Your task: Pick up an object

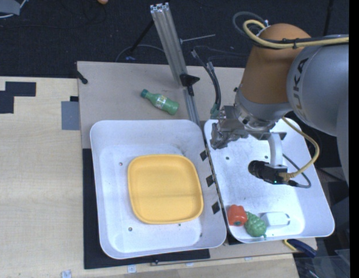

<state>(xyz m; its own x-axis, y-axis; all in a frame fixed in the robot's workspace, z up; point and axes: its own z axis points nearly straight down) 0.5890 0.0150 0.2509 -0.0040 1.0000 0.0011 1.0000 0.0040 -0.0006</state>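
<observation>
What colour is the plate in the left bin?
Yellow. The plate lies flat in the left bin, plain in the camera view.

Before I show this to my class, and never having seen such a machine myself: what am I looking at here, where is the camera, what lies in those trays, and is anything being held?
This is one picture from a camera fixed above a workbench, looking down at a slant. The big grey arm with the orange band is a robot arm reaching in from the picture's right. At its end is a two-finger gripper, which hangs over the upper left corner of the right white bin. I see nothing between its fingers, so it seems to hold nothing.

The left white bin holds a square yellow plastic plate. Near the front edge of the right bin lie a small red object, a green lumpy toy and a small white piece. A green plastic bottle lies on the bench behind the bins.
</observation>
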